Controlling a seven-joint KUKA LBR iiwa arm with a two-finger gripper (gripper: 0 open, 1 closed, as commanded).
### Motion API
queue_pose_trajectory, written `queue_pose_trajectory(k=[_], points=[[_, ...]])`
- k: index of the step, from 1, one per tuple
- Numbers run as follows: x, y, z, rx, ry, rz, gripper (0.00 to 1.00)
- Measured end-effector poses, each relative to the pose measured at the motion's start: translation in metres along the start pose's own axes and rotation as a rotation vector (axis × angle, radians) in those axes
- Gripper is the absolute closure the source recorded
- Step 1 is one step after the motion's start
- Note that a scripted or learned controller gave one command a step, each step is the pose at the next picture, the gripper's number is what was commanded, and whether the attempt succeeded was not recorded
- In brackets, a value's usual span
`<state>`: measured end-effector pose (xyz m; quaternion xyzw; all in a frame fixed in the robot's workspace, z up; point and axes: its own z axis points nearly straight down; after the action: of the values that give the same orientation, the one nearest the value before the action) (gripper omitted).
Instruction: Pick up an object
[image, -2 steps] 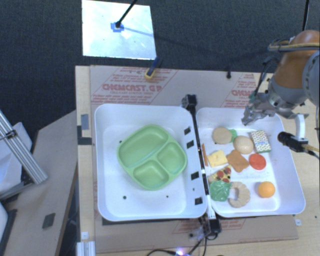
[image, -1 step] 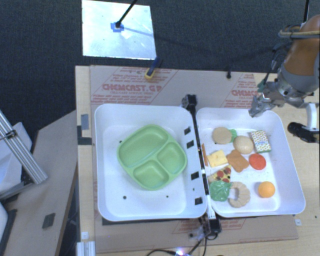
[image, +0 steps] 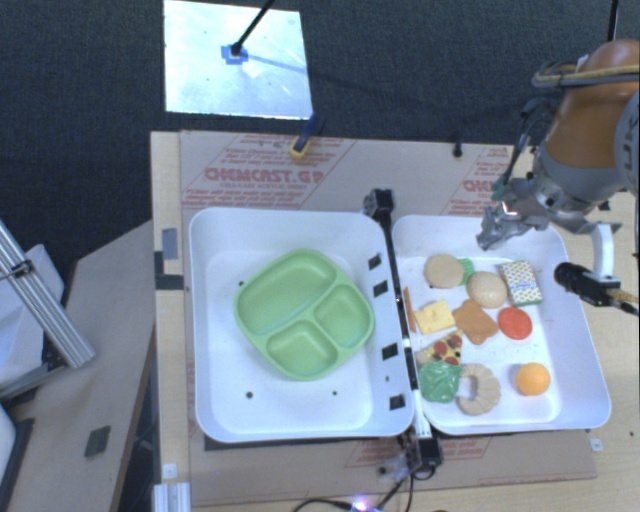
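My gripper (image: 492, 237) hangs over the far edge of the right bin (image: 580, 400), above and behind the toy food, with nothing seen between its fingers. Below it lie a tan bun (image: 444, 270), a pale round roll (image: 487, 289) and a small green patterned packet (image: 521, 282). Nearer the front sit a yellow cheese wedge (image: 435, 317), an orange piece (image: 476, 321), a red disc (image: 515, 323), an orange ball (image: 533, 379), a pizza slice (image: 446, 349), a green leafy piece (image: 438, 381) and a beige ring (image: 478, 389).
The left bin (image: 215, 400) holds a green three-part plate (image: 303, 314). A black divider with clips (image: 392, 300) runs between the bins. A shiny square sheet (image: 238, 60) lies on the dark floor behind the bench.
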<state>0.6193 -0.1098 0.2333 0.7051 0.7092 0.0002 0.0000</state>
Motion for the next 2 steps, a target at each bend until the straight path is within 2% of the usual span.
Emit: queue_pose_trajectory(k=[2], points=[[0.078, -0.064, 0.018, 0.001, 0.0, 0.001, 1.0]])
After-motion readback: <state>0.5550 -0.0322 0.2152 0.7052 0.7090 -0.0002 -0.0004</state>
